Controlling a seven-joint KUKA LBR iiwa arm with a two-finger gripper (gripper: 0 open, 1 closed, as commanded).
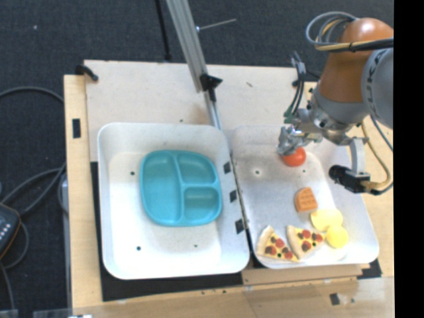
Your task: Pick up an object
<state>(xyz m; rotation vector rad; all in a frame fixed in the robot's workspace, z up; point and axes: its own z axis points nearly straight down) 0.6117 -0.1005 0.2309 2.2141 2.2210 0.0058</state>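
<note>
Near the back of the right-hand bin (265, 177), a small red-orange ball-like object (294, 156) sits on the white floor, directly under the pincer (290, 142). The pincer's metal tip overlaps the object's top edge, yet whether the fingers are spread or closed, or have any grip on it, cannot be made out from above. The grey arm with its orange band (348, 65) comes in from the right, its bulk hanging over the bin's far right corner.

Open white floor lies to the left of the red object and in front of it, reaching to the bin's left wall; the back wall is close behind it. Toward the front right, well apart from the red object, a small orange waffle-like piece (305, 199) lies alone. Just beyond it, two yellow round pieces (330, 226) touch each other near the right wall. Two pizza slices (290, 242) lie side by side along the front edge, crowding that corner.

The left-hand bin (119, 244) holds one teal divided tray (180, 187) lying flat near its middle, with bare floor all around it. Both bins sit side by side, edges touching, on the pale tabletop (132, 91). A slanted metal rail (189, 35) crosses behind them.
</note>
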